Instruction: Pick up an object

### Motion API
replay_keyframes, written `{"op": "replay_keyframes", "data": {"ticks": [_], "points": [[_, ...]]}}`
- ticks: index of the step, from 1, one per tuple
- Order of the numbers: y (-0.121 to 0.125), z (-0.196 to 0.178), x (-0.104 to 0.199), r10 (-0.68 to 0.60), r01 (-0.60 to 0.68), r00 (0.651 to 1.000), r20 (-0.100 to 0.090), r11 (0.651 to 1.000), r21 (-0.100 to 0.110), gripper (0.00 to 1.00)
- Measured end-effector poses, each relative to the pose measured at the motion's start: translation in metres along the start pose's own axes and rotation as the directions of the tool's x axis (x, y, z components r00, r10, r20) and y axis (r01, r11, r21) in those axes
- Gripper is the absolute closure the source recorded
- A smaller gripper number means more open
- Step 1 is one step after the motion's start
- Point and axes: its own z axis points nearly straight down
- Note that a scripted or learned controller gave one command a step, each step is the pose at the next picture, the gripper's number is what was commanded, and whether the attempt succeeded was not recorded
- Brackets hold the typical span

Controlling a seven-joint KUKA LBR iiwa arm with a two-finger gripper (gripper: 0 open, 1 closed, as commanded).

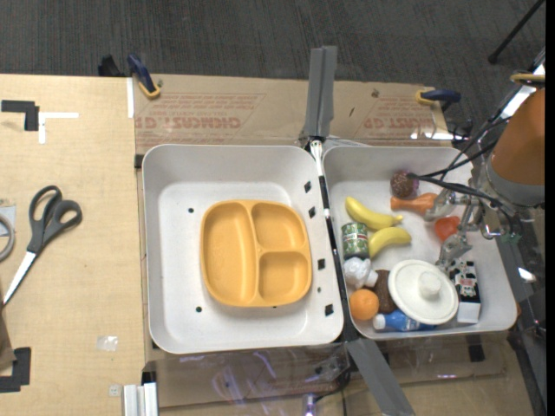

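Pincer: the pincer (457, 232) hangs over the right part of the right bin (499, 315), just beside a red object (446, 227); whether it is open or closed cannot be told, and nothing is seen gripped.
Arm: grey with an orange band (525, 146), entering from the right.
Right bin, far part: a brown-purple item (403, 183) and an orange carrot-like piece (414, 203).
Right bin, middle: two bananas (378, 225), with a green can (354, 239) just left of them.
Right bin, near part: a round white lid (422, 291), an orange fruit (364, 304), a blue-and-white item (401, 322) and a black-and-white carton (466, 282).
Left bin: the left bin (169, 258) holds a yellow divided plate (257, 252).
Table: scissors (41, 228) lie at the far left, well apart from both bins.
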Motion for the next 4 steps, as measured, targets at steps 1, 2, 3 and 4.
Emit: {"op": "replay_keyframes", "data": {"ticks": [1,2,3,4], "points": [[0.0,0.001,0.013,0.093,-0.093,0.996,-0.002,0.996,0.0,0.0],[0.001,-0.01,0.011,0.089,-0.089,0.996,0.003,0.996,0.001,1.0],[0.045,0.001,0.078,0.267,-0.267,0.964,-0.004,0.964,0.0,1.0],[0.074,0.003,0.011,0.577,-0.577,0.817,-0.005,0.817,0.003,1.0]]}}
